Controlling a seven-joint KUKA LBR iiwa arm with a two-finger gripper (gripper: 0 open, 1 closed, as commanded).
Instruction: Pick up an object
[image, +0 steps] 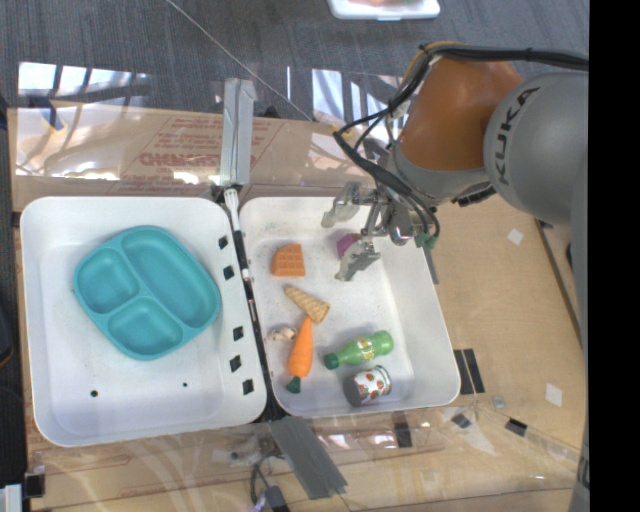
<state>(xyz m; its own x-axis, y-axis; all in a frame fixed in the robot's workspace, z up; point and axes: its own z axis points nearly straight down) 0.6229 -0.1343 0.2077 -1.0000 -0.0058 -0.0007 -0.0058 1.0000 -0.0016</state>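
My gripper hangs over the far part of the right bin. Its fingers are spread open, one fingertip toward the back wall and the other nearer the bin's middle. A small purple object lies between them, partly hidden, and I cannot tell if either finger touches it. To the left of the gripper sits an orange waffle-like piece. Further forward lie a tan cone, a carrot, a small pale piece, a green bottle and a small can.
The left bin holds a teal divided plate. A ridge with black clips separates the two bins. The arm's grey and orange body looms over the right bin's back right corner, with cables around the wrist.
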